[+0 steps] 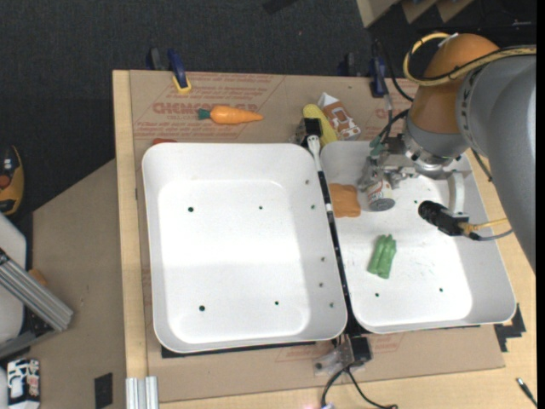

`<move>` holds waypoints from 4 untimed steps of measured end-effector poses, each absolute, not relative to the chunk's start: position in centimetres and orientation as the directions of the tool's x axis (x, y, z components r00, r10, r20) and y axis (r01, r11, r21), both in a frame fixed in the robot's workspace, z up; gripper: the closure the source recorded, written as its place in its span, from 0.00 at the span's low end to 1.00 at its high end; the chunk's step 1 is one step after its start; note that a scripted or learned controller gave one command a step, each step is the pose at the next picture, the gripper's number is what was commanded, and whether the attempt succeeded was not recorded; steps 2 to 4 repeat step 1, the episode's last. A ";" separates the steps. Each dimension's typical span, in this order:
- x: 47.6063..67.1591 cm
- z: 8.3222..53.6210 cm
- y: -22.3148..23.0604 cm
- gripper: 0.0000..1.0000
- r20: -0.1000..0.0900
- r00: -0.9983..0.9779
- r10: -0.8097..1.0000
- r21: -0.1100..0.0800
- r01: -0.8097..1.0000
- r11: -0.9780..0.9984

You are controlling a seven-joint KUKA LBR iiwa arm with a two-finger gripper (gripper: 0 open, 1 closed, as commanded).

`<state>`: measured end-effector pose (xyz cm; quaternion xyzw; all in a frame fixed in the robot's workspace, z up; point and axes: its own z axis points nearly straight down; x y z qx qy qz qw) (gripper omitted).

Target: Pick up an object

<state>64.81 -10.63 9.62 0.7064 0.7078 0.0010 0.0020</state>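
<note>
Overhead view of two shallow white plastic bins. The grey arm with its orange band reaches from the right; its two-finger gripper (379, 190) hangs low over the far part of the right bin (460, 301). Whether anything sits in its grasp cannot be told. An orange-brown bread-like block (344, 200) lies just beside the gripper, against the bin's left wall. A green ridged plastic piece (382, 256) lies nearer the bin's middle. An orange toy carrot (232, 116) rests on the cardboard sheet (255, 92) beyond the left bin (157, 228).
</note>
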 end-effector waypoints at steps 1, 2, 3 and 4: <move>64.9 23.1 -3.7 1.00 0.002 -0.008 1.000 0.016 1.000 0.008; 64.9 23.1 -3.7 1.00 0.002 -0.008 1.000 0.016 1.000 0.008; 64.9 23.1 -3.7 1.00 0.002 -0.008 1.000 0.016 1.000 0.008; 64.9 23.1 -3.7 1.00 0.002 -0.008 1.000 0.016 1.000 0.008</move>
